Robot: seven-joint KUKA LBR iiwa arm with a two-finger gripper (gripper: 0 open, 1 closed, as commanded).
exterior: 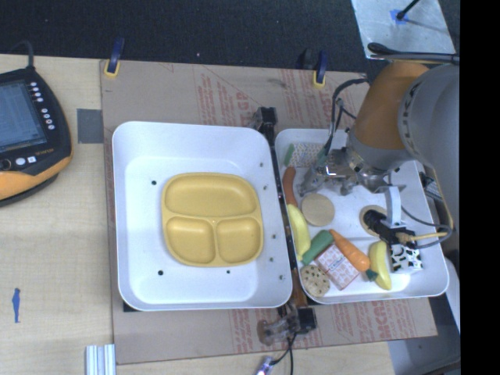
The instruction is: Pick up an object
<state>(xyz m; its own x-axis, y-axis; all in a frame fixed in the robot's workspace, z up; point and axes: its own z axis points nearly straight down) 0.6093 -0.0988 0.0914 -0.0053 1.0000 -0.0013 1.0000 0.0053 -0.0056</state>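
Toys crowd the right bin (434,287): carrot (351,251), bananas (298,226), cookie (314,280).

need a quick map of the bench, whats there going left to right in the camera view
Handheld control pendant → yellow divided tray in the left white bin → yellow banana at the right bin's left edge → round tan disc → orange carrot → black-and-white cow toy.

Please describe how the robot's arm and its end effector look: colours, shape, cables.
The arm is thick, rounded and grey, with an orange band above the wrist. Thin black cables loop beside the band. The end effector is a small grey metal assembly with shiny parts.
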